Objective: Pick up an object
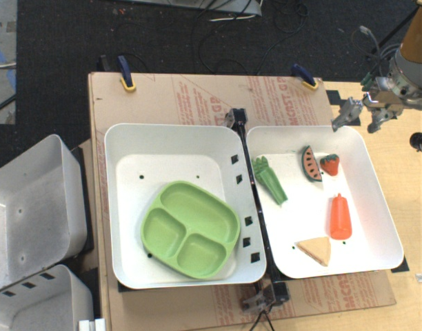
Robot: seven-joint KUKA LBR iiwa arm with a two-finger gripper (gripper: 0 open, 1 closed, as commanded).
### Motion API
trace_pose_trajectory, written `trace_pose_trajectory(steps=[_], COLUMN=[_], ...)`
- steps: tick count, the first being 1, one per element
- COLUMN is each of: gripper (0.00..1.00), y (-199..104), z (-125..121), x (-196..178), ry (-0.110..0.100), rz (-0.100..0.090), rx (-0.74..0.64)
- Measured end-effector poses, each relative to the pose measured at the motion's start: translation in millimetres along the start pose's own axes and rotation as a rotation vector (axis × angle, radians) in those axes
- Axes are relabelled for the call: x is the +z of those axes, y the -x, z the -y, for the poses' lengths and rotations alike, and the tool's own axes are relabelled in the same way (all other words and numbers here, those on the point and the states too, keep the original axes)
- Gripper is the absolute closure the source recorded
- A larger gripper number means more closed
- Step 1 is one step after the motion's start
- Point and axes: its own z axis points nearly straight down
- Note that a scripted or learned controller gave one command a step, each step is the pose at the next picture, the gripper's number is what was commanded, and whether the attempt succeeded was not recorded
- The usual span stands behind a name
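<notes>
The bench is covered by a brown cardboard sheet with red print. Two yellow and blue clamps hold the far edge of the sheet, and black clips sit between the two white bins. At the left stand two more white tubs, apart from the bench. Behind the bench, cables lie on a dark floor.
</notes>
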Motion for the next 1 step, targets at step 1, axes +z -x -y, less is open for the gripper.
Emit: trace_pose_trajectory(steps=[1], gripper=[0.0], y=[-0.9], z=[-2.2], x=[-9.0], ry=[0.014], rz=[0.003], rx=[-0.003])
